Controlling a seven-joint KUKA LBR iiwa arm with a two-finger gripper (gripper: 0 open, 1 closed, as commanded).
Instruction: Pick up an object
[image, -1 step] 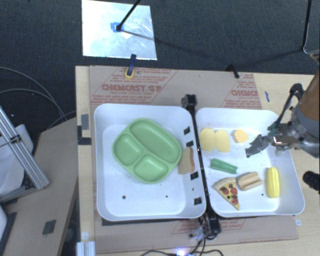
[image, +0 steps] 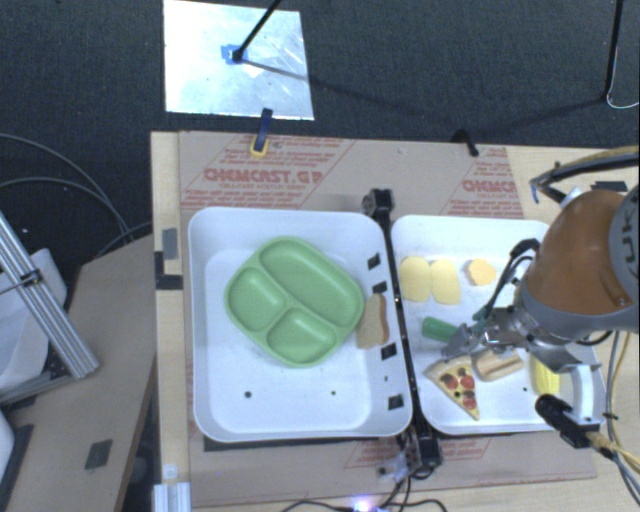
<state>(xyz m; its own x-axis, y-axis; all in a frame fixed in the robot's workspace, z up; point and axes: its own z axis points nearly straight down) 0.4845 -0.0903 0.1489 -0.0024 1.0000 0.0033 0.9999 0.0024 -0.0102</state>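
My gripper (image: 468, 343) hangs low in the right bin (image: 450, 228), at the end of the grey arm with its orange band (image: 585, 255). It sits just above a tan block (image: 500, 367) and a pizza slice (image: 457, 385), and right of a small green piece (image: 436, 327). Nothing visibly hangs from it. Two pale yellow pieces (image: 430, 280) and a smaller orange-yellow one (image: 481, 272) lie along the far side of that bin. A yellow piece (image: 545, 379) is partly hidden under the wrist.
The left bin (image: 215, 400) holds a green divided plate (image: 293, 300) and a slice of bread (image: 373, 322) against its right wall. A black divider with clips (image: 395, 320) runs between the bins. Cables (image: 575, 425) trail at the arm's lower right.
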